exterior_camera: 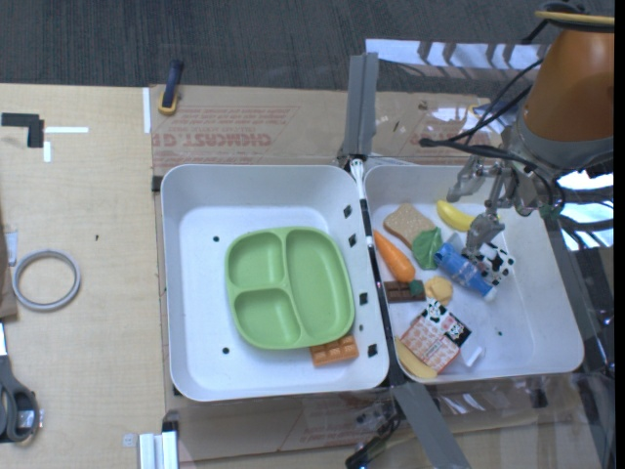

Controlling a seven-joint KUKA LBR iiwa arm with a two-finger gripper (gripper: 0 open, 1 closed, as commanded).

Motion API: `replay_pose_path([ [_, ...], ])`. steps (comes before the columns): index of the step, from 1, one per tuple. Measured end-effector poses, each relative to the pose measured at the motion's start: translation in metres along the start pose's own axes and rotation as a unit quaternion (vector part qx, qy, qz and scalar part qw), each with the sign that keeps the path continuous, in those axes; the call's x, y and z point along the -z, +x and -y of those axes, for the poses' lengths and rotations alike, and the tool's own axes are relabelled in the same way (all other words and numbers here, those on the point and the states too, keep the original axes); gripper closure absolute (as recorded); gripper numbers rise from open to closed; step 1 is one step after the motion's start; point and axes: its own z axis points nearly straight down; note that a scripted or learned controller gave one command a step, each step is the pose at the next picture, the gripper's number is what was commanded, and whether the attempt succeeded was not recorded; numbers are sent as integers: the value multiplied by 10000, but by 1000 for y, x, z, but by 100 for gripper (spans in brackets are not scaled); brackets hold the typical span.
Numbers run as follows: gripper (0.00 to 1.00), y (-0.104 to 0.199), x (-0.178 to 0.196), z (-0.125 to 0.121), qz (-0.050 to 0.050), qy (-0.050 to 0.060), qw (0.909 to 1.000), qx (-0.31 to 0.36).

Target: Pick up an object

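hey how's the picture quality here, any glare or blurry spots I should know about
Camera view: bright glare on the bench top beyond the right bin; the green plate and the carrot look sharp; the gripper casts little shadow; the small toys are slightly soft.

Right bin (547, 345) holds a loose cluster of toy food. Banana (453, 214), yellow, lying flat near the back. Bread slice (409, 224), tan, flat, just left of banana. Carrot (394, 256), orange, lying slantwise along the bin's left wall. Green leafy piece (427, 247) between bread and blue bottle (463, 269), which lies on its side. Black-and-white cow toy (497, 262) touching the bottle's right end. Brown chocolate bar (401, 290) flat below the carrot, a small yellow piece (439, 288) beside it. Checked carton (435, 337) with cow print lies tilted at the front, over a yellow slice (413, 362). Small white piece (472, 357) just right of the carton.

Left bin (195, 360): green divided plate (289, 286), upright, centre; orange waffle (334, 352) at its front edge.
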Motion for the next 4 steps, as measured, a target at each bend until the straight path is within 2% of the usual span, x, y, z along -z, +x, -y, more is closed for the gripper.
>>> replay_pose_path([
  [1,0,-4,-106,-14,32,4,9956,940],
  [2,0,61,-105,45,31,15,9973,729],
  [3,0,108,-106,71,26,12,9990,456],
  [4,0,21,-106,38,29,-4,9969,784],
])
